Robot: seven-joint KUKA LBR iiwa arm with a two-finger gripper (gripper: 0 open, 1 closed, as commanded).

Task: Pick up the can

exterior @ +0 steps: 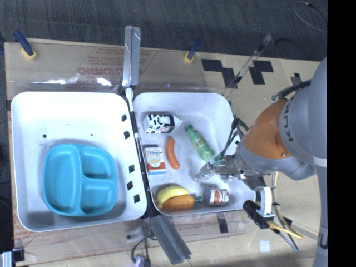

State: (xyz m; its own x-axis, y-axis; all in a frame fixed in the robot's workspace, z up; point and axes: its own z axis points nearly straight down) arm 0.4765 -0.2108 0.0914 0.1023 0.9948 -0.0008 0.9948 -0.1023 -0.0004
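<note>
The can (217, 197) lies on its side on the floor of the right bin (214, 105), close to the bin's near wall and toward its right corner. Its red-and-white label faces up and one silver end points right. Just to its left sit a yellow banana (171, 192) and an orange-brown bread roll (178, 203), the roll nearly touching the can's left end.

The gripper (208, 171) hangs over the same bin, just above and slightly left of the can in the view. Its metal fingers (201, 174) point left, toward the middle of the bin, and nothing sits between them. The can lies beside the gripper, not within its jaws; how wide they stand apart cannot be told from this slanted view. The arm (278, 143) comes in from the right, its orange band over the bin's right wall.

Further back in the right bin are a green bottle (199, 142), a sausage (173, 152), a small red carton (154, 159) and a black-and-white carton (160, 123). The left bin (33, 107) holds a blue divided tray (80, 179).
</note>
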